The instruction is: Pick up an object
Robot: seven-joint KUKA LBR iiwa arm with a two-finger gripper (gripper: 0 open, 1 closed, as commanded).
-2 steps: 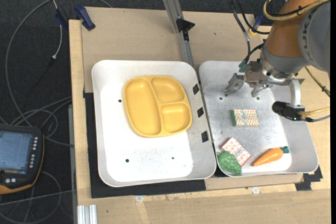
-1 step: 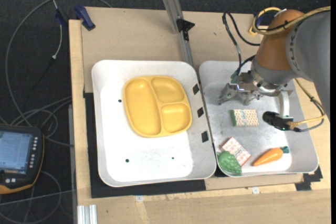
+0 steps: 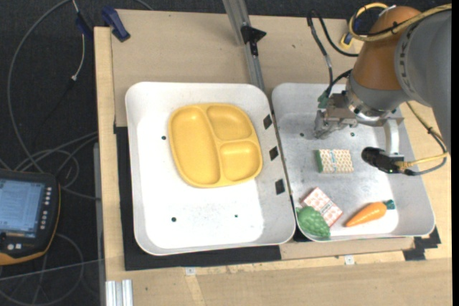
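Patterned box (image 3: 335,160) — just below pincer (image 3: 324,127)

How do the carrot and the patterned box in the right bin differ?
Colour: the carrot is plain orange with a green tip; the patterned box is pale with a speckled print. Shape: the carrot is long and tapered, the box blocky. Position: the box lies just below the gripper; the carrot lies by the near rim. Both rest in the right bin, untouched.
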